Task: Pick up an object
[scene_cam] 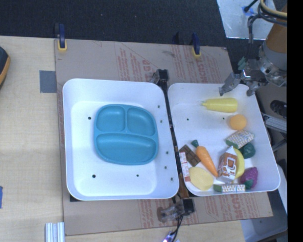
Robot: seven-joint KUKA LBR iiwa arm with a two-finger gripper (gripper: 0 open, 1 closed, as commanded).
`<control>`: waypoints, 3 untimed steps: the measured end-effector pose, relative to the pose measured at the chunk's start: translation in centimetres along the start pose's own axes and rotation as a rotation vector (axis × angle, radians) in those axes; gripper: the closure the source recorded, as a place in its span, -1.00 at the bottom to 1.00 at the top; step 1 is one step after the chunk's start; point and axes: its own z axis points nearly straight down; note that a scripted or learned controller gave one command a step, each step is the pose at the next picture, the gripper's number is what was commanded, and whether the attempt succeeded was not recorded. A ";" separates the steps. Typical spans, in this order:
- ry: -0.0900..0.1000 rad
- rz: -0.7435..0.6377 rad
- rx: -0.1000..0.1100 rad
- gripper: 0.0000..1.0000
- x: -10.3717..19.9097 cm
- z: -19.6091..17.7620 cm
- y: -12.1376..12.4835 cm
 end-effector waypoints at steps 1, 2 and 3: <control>0.001 0.005 0.010 -1.00 -3.1 4.3 -8.2; -0.001 -0.002 -0.007 -1.00 -2.4 4.0 -0.8; 0.001 0.003 0.005 -1.00 -2.9 4.4 -7.6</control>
